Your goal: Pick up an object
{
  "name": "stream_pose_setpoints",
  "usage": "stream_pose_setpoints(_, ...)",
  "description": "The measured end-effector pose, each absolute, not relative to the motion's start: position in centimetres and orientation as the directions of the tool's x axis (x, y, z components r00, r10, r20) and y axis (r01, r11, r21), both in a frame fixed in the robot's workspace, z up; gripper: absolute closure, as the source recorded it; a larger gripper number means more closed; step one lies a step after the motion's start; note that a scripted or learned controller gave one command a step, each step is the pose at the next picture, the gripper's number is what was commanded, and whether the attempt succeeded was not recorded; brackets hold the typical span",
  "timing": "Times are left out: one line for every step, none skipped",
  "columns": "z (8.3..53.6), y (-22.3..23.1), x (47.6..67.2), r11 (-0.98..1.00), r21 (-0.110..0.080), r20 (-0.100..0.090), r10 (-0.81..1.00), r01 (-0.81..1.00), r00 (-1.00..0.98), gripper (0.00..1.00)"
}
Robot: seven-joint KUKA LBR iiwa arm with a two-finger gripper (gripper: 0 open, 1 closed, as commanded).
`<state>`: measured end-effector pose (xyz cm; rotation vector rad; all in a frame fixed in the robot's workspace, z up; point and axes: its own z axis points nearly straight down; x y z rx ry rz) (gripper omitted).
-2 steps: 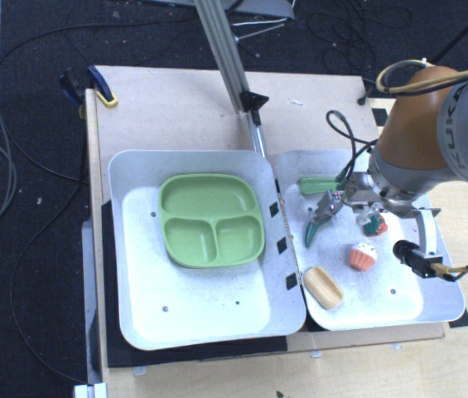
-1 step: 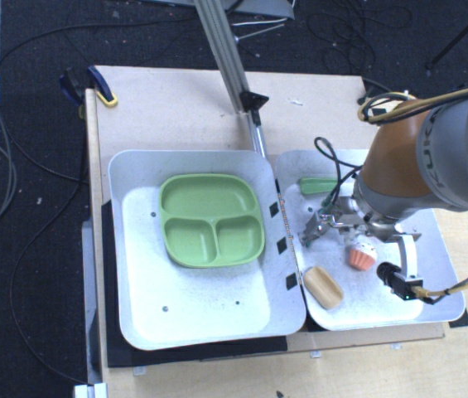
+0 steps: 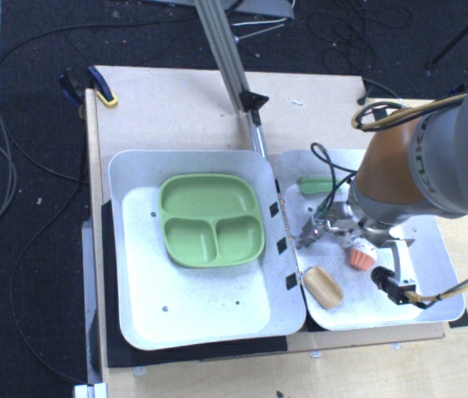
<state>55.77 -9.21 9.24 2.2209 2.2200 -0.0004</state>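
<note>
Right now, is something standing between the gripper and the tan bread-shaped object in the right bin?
Nothing visible does. The gripper hangs just above the tan bread-shaped object, with bare bin floor between them; the orange-and-white toy lies off to the side.

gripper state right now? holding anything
gripper: low in the right bin, near its left wall; whether it grips anything cannot be told. The tan bread-like piece and the orange-and-white toy lie apart from it.

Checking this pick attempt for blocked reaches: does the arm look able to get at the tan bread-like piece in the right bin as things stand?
Probably yes. The tan bread-like piece lies uncovered near the right bin's front left, apart from the orange and white piece. The gripper hovers just above it in the view, with nothing between them.
</note>
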Motion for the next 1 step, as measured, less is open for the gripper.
stream_pose_setpoints(10.49,-9.33,55.92,-0.002,0.006,-0.003,1.0,1.0,0.002,1.0)
